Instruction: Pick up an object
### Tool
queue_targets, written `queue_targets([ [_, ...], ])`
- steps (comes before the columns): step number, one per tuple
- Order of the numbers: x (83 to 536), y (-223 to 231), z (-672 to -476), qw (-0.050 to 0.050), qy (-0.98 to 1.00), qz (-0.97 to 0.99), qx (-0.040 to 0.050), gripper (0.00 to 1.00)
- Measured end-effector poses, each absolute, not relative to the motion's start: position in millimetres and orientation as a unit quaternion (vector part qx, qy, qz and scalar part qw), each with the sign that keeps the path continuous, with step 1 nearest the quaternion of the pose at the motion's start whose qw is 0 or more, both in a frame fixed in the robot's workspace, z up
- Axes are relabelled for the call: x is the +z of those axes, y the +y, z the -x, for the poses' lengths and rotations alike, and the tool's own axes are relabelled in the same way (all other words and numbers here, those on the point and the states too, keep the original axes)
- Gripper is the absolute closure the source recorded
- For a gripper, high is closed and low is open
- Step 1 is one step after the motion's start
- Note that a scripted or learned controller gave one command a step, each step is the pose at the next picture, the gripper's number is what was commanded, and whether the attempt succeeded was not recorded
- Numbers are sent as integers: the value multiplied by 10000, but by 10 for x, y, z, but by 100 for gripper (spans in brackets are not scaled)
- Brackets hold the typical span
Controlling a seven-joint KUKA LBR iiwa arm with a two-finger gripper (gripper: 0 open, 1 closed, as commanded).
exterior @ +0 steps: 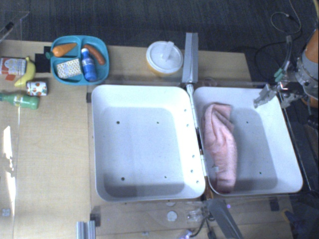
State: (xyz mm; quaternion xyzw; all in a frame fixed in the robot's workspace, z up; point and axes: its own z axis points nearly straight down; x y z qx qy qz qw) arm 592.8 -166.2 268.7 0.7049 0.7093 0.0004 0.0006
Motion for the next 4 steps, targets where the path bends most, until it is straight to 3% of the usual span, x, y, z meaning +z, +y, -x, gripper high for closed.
queue_targets([
  [1,982,-1194,-6087,26,7302,-6832,21,0],
  [2,917,-864,-6060,82,8388,-5444,38,0],
  [3,917,-962,-5501,77,8329,-5533,42,0],
  [4,907,-970,-6008,59,7545,-6563,46,0],
])
